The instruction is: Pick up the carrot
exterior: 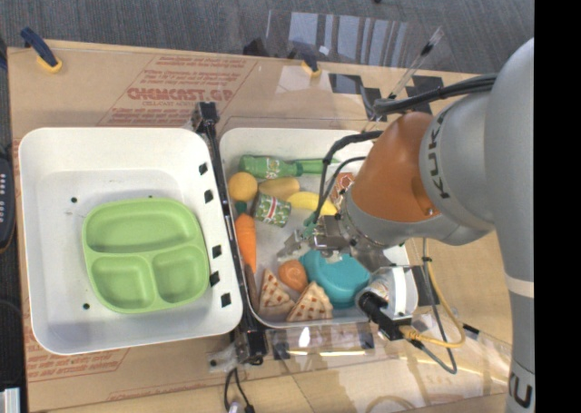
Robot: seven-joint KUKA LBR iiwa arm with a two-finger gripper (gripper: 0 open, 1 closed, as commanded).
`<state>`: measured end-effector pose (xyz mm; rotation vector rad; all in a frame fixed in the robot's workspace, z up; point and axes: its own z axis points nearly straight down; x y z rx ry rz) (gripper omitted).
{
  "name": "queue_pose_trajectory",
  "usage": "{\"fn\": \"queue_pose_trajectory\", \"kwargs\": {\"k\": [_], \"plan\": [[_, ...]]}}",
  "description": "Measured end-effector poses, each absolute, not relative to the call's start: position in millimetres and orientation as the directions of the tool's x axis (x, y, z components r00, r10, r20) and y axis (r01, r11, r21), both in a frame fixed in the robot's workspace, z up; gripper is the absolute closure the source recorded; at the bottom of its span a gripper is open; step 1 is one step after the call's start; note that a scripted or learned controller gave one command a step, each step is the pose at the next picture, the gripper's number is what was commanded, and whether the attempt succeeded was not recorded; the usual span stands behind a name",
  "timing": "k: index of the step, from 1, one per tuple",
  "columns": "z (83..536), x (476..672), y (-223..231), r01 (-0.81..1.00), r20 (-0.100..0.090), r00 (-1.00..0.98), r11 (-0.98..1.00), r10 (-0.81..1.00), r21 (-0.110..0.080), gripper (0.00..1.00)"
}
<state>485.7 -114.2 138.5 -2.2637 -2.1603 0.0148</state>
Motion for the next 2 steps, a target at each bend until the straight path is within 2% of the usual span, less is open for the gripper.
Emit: {"fn": "queue_pose_trajectory", "kwargs": {"k": [1,2], "plan": [[113.9,487.4,-109.4,0.998,-0.022,0.047,-0.046,0.999,0.04,0.0],[191.7,490.6,-58.2,0.809,-0.001,0.588,-0.588,0.809,-0.009,0.0]]}}
